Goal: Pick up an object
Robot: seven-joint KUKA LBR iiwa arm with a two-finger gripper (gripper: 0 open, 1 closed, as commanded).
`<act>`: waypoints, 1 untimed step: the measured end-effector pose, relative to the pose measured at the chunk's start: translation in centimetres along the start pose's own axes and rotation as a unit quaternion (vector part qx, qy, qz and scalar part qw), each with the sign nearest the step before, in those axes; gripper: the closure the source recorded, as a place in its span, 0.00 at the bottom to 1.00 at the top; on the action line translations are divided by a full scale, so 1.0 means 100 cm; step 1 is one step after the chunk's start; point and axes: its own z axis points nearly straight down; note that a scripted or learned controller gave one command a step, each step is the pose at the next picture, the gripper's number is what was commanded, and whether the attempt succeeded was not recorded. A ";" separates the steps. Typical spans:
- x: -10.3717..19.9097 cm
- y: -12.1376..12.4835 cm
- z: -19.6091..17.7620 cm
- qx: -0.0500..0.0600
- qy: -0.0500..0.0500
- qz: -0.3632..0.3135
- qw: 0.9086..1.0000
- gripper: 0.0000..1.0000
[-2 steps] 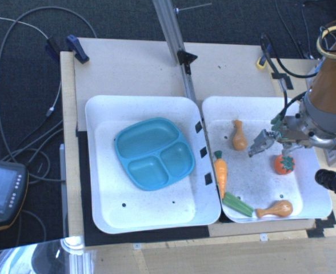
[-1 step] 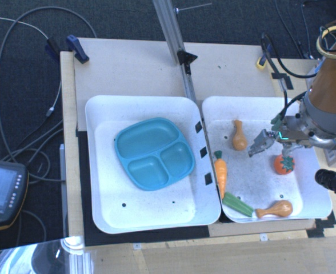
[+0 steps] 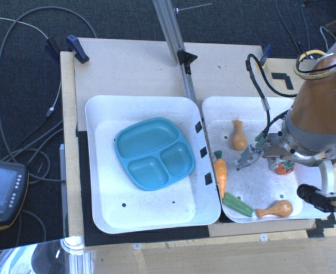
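Two shallow white bins sit side by side on the bench. Left bin (image 3: 99,170): one item, a blue divided plate (image 3: 154,153) with three compartments, lying flat near the bin's middle. Right bin (image 3: 214,110): five small items counted. One carrot (image 3: 220,176) lies along the bin's left wall, green top toward the far side. One green stick-shaped piece (image 3: 237,204) lies just below the carrot's tip, near the front rim. Two tan drumstick-like pieces: one (image 3: 238,136) in the upper part of the bin, standing roughly lengthwise; the other (image 3: 275,209) lying along the front rim, just right of the green piece. One red, tomato-like item (image 3: 283,166) sits partly hidden under the wrist hardware on the right. The arm (image 3: 319,107) reaches in from the right, its orange band over the bin's right half. The gripper (image 3: 247,157) hangs over the middle of the right bin, between the upper drumstick and the carrot, touching neither as far as can be seen. Nothing shows between the fingers; whether the jaws are spread or pressed together cannot be told at this sharpness.
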 end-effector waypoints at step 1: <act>-0.007 -0.008 0.056 0.000 0.000 0.001 1.000 0.00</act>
